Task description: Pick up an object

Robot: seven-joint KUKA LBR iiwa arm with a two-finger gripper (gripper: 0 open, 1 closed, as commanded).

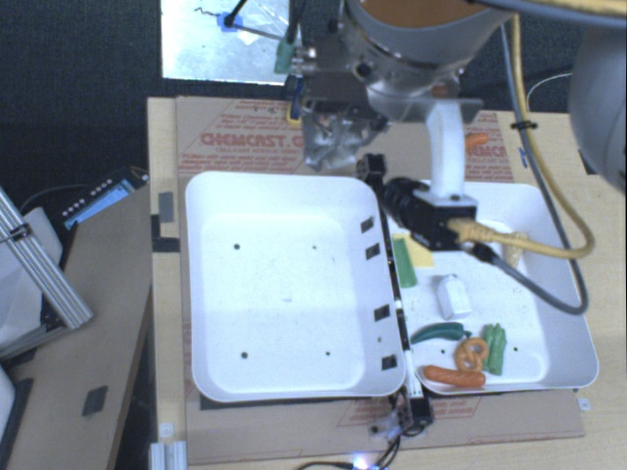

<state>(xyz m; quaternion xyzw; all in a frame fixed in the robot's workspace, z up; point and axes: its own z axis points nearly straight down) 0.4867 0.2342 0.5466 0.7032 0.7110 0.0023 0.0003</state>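
Camera view | bench (118,292) tan | bins (284,292) white | claw (333,150) state unclear

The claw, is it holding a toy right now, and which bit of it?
Cannot be told. The claw hangs above the back edge of the left bin, too blurry to show a toy in it. The toys lie in the right bin.
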